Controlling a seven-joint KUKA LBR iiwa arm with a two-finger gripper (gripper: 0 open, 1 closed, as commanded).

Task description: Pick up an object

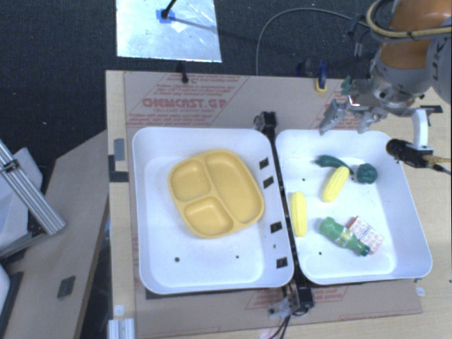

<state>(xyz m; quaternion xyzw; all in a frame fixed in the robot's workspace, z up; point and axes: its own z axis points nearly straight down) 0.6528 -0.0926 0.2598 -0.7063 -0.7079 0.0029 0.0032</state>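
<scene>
Nothing picked up yet; hardly started at all, by the look of it. Hovering high over the back edge of the right bin [417, 246], the gripper [350, 121]; fingers spread apart, nothing sitting between them.

Lying in the right bin, all the small things; waiting there, none lifted:
- a yellow corn cob [335, 183] near the middle, tilted;
- a dark green veggie toy [347, 167] just behind the corn, touching it or close to touching;
- a yellow banana-shaped piece [299, 213] lying along the left wall;
- a green bottle [342, 235] with a red and white label toward the front.

Sitting in the left bin [152, 260], a yellow divided plate [214, 191]; well apart from the gripper.

Still left to do, judging from this: choosing one thing, coming down over it, closing on it, lifting it clear. Looking like the nearest pick, the green toy or the corn cob; being so close together, maybe tricky to grab just one.
</scene>
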